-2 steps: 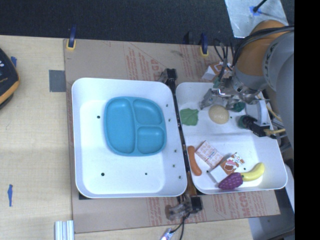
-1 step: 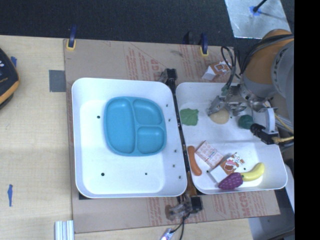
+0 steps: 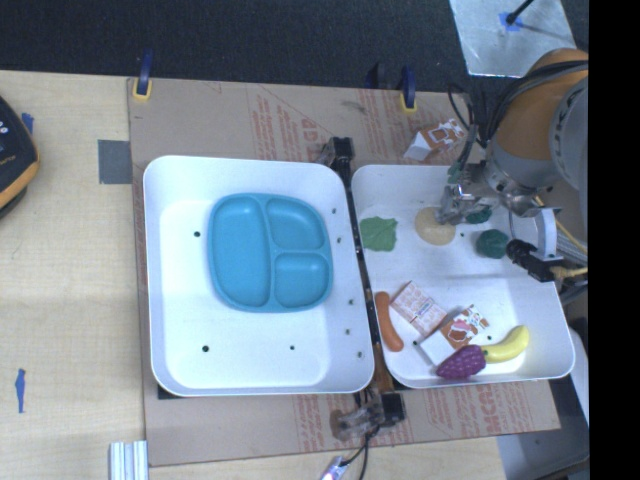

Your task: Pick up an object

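My gripper [image 3: 459, 208] reaches in from the right and hangs over the back of the right bin [image 3: 400, 180], just above a tan round piece [image 3: 434, 230]. A dark green lump [image 3: 491, 243] lies to the gripper's right, a flat green leaf [image 3: 378, 233] to its left. Toward the bin's front lie an orange sausage [image 3: 387, 321], two small snack packets [image 3: 418, 308] [image 3: 462, 325], a purple grape bunch [image 3: 461, 362] and a yellow banana [image 3: 507, 346].
The left bin [image 3: 160, 298] holds a blue divided plate [image 3: 268, 251]. Another snack packet [image 3: 437, 139] lies on the cardboard behind the right bin. Clamps hold the cardboard at its back edge.
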